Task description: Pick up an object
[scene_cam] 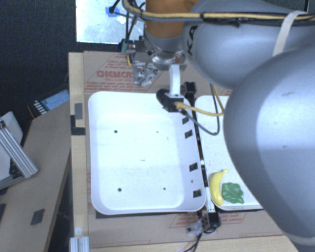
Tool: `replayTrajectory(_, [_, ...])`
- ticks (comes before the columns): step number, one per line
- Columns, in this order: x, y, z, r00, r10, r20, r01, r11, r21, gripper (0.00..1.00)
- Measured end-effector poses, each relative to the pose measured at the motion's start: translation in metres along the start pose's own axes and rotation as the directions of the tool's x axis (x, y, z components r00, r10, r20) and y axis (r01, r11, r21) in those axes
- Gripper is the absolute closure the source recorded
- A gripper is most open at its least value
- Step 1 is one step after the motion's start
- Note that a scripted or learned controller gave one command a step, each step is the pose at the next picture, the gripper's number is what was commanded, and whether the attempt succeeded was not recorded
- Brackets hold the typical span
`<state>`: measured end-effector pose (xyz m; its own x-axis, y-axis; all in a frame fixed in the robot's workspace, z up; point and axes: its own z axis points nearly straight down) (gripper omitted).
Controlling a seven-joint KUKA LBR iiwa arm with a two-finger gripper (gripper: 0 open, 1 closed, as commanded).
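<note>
In the camera view the arm [268,119] reaches in from the right and covers most of that side, its grey body blocking a large part of the right bin [214,154]. The orange band [170,7] sits at the top of the picture, and below it the pincer [143,77] hangs past the far rim of the left bin [94,140], over the cardboard sheet [107,72] with red print that lies on the bench [47,156]. The pincer is small and seen at a slant against the print, so I cannot tell whether it is open or closed, and nothing can be seen in its hold.

The left bin shows a white floor with a few small dark dots. Black tape marks [192,134] run along the wall where the two bins meet.

The things to pick lie in the near corner of the right bin, well apart from the pincer. A yellow banana [217,188] lies just beside the wall shared with the left bin, lengthwise along it. A green piece [232,192] lies against the banana's right side, touching it, with the arm's grey body just beyond.

A metal rail [10,143] slants across the left edge, off the bench
</note>
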<state>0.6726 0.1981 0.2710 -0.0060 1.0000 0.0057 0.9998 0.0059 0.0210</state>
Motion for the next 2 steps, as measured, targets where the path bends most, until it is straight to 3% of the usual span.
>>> replayTrajectory(1, [0.0405,-0.0931,0.0145,1.0,-0.004,0.004,0.004,1.0,0.025,1.0])
replayTrajectory(2, [0.037,-0.0889,0.0139,1.0,0.002,0.005,-0.002,1.0,0.019,0.0])
